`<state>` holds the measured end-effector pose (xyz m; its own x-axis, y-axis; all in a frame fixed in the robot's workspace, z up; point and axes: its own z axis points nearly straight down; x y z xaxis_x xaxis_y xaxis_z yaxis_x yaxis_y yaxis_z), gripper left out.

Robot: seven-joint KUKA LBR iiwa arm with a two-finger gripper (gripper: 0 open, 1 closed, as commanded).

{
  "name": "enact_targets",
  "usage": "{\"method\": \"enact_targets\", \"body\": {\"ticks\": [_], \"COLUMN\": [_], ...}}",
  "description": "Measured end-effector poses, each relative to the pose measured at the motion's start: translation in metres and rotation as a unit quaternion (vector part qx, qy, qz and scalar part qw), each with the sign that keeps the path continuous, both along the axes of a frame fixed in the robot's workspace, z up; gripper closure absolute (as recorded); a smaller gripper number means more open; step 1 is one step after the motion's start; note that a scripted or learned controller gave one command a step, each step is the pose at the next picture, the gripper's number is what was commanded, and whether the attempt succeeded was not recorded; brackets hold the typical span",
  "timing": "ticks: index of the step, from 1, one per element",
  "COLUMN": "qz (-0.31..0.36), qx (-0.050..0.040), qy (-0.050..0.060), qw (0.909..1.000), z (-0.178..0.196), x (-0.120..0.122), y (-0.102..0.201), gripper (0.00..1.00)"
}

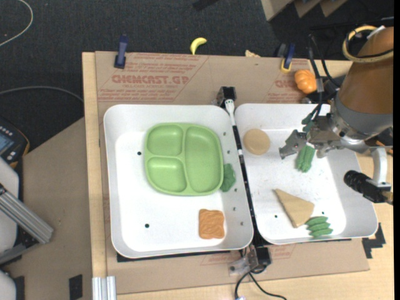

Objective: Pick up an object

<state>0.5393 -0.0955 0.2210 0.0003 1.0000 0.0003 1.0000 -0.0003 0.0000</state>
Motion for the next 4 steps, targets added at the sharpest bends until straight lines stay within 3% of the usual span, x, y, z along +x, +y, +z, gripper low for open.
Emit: {"method": "enact_targets", "body": {"ticks": [1, 2, 3, 4], "qz": [0.000, 0.003, 0.004, 0.004], "qx": [-0.0003, 0.0020, 0.0017, 0.0027], "qy": [-0.002, 0.004, 0.004, -0.010], "qw": [1.0000, 1.0000, 1.0000, 0.9999], "z": [0.011, -0.009, -0.038, 0.109], "x": [0.001, -0.040, -0.046, -0.002], "y": [0.000, 0.070, 0.150, 0.203], "gripper": [1.00, 1.00, 1.00, 1.00]}}
